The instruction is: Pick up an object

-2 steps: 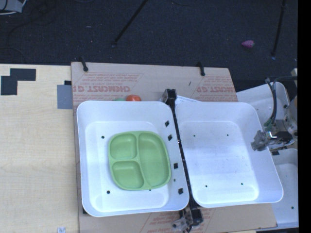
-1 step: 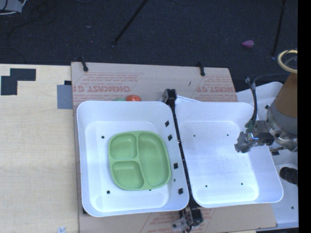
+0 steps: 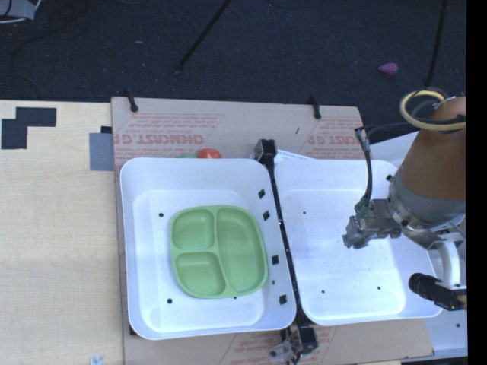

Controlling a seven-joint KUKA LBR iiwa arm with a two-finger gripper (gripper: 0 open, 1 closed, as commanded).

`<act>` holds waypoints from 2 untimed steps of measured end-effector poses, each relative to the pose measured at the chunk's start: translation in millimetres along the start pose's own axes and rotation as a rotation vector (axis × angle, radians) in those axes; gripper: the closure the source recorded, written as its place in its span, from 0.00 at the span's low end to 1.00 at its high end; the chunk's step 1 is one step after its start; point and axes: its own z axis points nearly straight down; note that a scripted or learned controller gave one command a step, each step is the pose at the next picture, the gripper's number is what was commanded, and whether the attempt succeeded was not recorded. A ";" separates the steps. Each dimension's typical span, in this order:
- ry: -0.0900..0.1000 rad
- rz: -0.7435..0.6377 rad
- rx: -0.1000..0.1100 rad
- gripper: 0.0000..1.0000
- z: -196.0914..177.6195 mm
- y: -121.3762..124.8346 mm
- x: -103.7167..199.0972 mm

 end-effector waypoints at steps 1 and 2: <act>0.000 -0.002 -0.001 1.00 7.2 1.7 61.9; -0.001 -0.003 -0.001 1.00 6.7 1.7 121.3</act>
